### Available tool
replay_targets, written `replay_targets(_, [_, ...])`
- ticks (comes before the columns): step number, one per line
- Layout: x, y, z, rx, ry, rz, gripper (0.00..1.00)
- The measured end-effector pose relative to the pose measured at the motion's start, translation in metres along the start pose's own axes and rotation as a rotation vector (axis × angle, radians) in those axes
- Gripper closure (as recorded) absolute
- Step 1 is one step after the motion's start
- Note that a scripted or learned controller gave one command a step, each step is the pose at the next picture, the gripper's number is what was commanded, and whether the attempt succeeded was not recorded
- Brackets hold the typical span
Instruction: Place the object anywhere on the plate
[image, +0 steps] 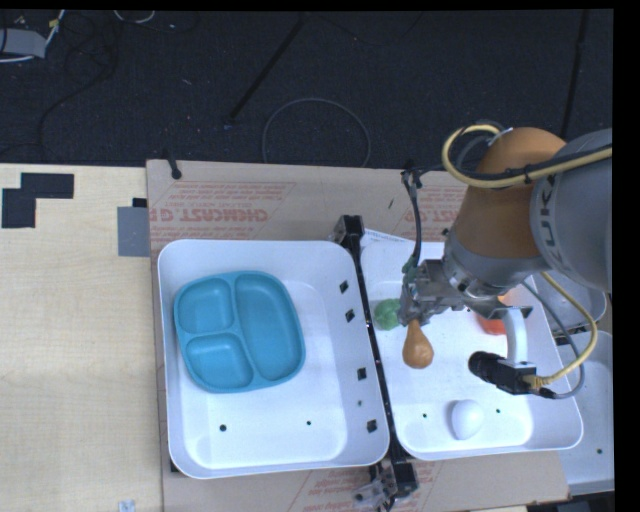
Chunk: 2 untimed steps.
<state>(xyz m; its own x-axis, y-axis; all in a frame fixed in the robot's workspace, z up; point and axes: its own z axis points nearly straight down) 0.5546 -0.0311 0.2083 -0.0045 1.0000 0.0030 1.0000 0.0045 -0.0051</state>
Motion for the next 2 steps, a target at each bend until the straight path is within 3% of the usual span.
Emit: replay_targets(2, [0.112,-0.002,-0.010,-0.001,-0.001,-0.001,1.00])
